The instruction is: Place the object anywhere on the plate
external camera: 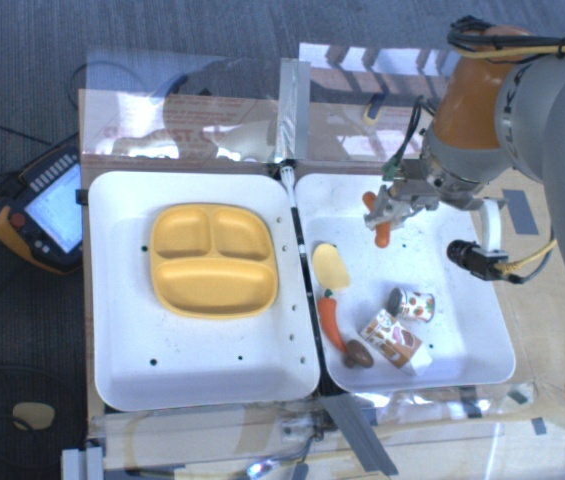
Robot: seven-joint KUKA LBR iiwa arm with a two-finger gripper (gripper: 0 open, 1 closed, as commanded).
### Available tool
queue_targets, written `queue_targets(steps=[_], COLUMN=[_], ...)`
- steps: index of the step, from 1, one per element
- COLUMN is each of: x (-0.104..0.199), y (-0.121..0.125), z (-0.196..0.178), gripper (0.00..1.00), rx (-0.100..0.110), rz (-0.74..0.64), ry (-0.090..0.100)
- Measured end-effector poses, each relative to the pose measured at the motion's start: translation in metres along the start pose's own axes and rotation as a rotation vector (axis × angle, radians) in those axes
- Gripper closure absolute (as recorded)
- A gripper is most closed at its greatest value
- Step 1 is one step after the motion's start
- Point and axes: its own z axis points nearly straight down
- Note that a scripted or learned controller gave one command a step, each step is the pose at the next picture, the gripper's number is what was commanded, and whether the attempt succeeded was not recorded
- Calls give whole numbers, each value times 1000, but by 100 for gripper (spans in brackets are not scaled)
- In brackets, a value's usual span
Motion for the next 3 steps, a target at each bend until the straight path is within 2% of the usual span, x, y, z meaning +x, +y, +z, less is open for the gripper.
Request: queue_targets(steps=[1, 2, 3], x=[69, 160, 160], y=[-11, 7, 7], z=[20, 20, 20], gripper=[100, 100, 0], rx=[0, 1, 0], rz=[-2, -3, -3], ry=[4, 5, 5])
